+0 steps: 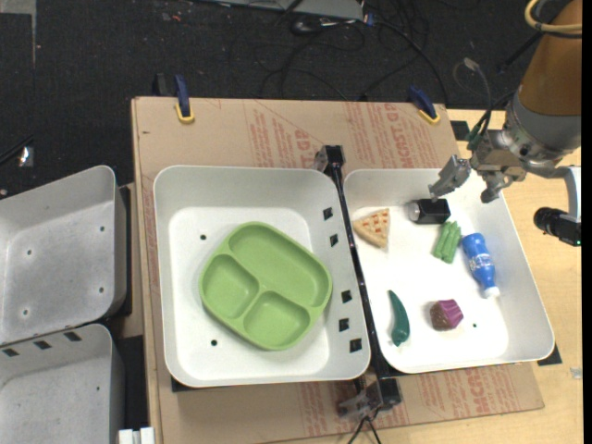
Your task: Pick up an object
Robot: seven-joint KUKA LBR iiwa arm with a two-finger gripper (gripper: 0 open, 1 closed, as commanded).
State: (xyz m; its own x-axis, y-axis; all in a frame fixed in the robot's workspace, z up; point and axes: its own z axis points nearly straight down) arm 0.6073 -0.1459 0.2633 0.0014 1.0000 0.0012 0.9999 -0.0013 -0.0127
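Observation:
My gripper (pixel 474 184) hangs over the far edge of the right bin (pixel 527 340), its two fingers spread open with nothing between them. Just below and left of it lies a small black block (pixel 431 211). A pizza slice (pixel 374 227) lies at the bin's far left. A green pea pod (pixel 448 240) and a blue bottle (pixel 479 263) lie in the middle right. Nearer the front sit a dark green pepper (pixel 398 318) and a purple object (pixel 446 314).
The left bin (pixel 176 248) holds a green divided plate (pixel 265 286). A black divider (pixel 351 266) runs between the bins. Grey trays (pixel 55 248) lie off the bench to the left. Cables trail on the floor behind.

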